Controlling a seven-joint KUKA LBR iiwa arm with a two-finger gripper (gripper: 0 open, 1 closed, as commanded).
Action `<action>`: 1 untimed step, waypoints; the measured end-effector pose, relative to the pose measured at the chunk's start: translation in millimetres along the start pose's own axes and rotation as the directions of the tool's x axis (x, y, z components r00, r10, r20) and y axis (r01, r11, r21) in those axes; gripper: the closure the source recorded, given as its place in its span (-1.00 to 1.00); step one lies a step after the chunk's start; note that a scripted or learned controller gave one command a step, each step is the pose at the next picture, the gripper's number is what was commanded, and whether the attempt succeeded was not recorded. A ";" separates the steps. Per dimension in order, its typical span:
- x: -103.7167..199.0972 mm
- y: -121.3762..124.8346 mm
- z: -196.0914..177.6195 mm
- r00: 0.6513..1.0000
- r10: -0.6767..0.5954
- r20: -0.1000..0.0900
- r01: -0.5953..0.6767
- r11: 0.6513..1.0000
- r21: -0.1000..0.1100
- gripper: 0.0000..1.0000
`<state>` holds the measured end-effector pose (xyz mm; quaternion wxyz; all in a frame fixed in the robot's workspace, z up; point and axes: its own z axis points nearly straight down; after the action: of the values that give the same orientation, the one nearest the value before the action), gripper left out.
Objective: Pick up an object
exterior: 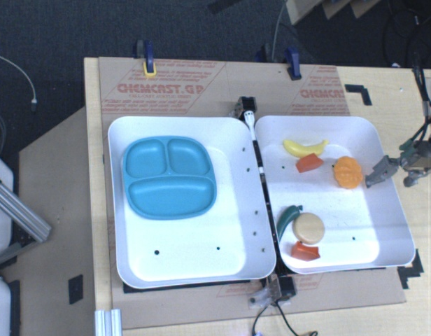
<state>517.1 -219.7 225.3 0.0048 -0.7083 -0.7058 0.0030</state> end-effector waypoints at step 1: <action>0.5 2.7 -5.7 1.000 -0.004 0.003 0.004 1.000 -0.011 -1.00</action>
<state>519.9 -219.3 231.0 -0.0004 -0.7071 -0.7071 0.0001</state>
